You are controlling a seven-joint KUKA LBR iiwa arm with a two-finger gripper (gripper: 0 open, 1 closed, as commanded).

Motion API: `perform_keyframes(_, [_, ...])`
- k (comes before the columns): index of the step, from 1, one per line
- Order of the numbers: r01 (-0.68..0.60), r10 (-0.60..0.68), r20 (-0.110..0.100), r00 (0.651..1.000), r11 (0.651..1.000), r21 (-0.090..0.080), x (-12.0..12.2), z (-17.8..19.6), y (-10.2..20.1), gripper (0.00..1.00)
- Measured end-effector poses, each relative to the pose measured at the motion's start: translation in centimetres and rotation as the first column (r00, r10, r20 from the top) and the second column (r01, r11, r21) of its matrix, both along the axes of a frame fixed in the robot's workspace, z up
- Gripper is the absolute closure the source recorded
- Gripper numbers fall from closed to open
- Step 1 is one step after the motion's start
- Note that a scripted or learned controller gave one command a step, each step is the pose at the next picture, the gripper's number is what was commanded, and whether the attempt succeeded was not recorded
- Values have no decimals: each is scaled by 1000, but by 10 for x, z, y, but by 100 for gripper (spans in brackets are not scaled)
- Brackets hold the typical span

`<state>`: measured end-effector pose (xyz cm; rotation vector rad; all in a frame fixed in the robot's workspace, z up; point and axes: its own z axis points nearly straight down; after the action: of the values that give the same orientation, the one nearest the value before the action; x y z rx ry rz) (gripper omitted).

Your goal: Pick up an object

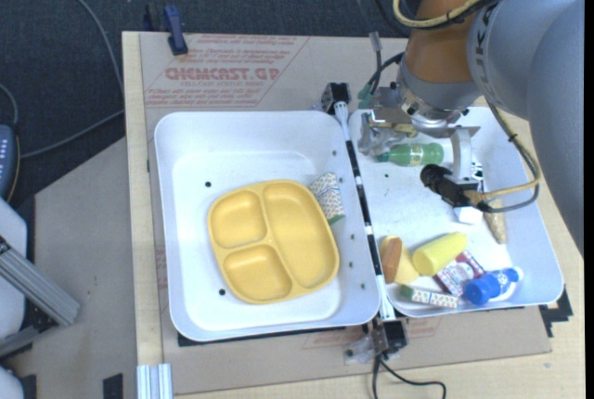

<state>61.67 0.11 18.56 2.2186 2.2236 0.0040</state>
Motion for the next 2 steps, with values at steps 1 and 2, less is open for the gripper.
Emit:
perform_keyframes(1, [3, -3, 0, 1000, 1000, -4, 8, 11, -74, 100])
perform_keyframes(2, [3, -3, 0, 1000, 1000, -3, 9, 10, -74, 0])
